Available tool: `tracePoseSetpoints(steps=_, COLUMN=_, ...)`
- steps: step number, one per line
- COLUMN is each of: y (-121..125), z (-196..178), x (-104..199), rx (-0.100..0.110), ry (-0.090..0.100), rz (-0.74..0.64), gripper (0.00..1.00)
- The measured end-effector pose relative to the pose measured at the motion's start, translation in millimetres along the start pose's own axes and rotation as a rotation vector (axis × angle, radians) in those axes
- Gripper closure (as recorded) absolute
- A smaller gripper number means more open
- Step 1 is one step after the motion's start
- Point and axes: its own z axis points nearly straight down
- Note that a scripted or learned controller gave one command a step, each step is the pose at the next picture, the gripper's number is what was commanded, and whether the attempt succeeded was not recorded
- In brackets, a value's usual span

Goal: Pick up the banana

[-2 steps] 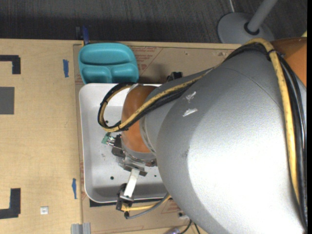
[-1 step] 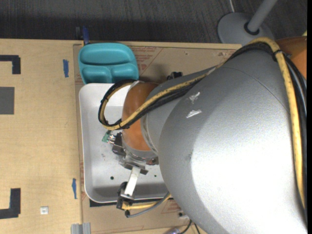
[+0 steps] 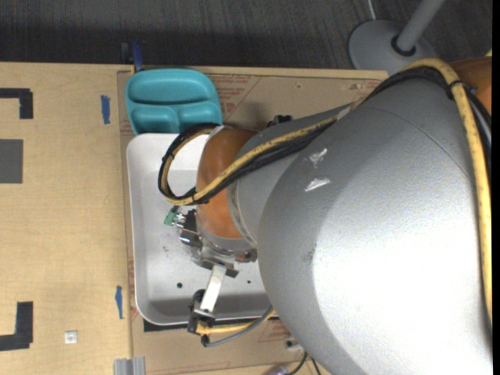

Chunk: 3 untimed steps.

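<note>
The grey arm (image 3: 367, 225) fills the right side of the view and reaches left across the white bin (image 3: 134, 209), covering the bin's whole right side and most of its floor. Its orange band (image 3: 219, 178) sits over the middle of the bin, with a yellow-and-black cable (image 3: 176, 151) looping out from it toward the bin's far left corner. Below the band the gripper (image 3: 190, 229) points down over the bin floor, near the middle of the left half. It is seen from above and behind the wrist, so I cannot tell whether the claw is open, closed or gripping anything. I cannot tell where the banana lies either, because the arm covers so much of the bin. The bare floor along the left edge and toward the near left corner carries only a few small dark specks (image 3: 180, 286), too small to name. At the far left corner a teal moulded plastic tray (image 3: 173, 100) with two shallow hollows lies across the bin's far rim, partly over the brown bench (image 3: 62, 209). The bench carries black tape marks (image 3: 17, 104) and short strips of blue tape (image 3: 105, 109) to the left of the bin. Beyond the bench's far edge, a round grey stand base (image 3: 375, 44) sits on dark carpet.
</note>
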Motion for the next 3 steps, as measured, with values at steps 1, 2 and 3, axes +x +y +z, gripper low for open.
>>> tracePoseSetpoints(steps=1, y=0.0, z=-9.6, x=0.4, rx=0.000, ry=0.000, rz=-0.001, gripper=1.00)
tracePoseSetpoints(steps=2, y=0.0, z=-19.7, x=1.1, rx=0.001, ry=0.001, rz=-0.002, gripper=1.00)
tracePoseSetpoints(steps=3, y=-0.1, z=-29.6, x=1.7, rx=0.001, ry=0.001, rz=-0.003, gripper=1.00)
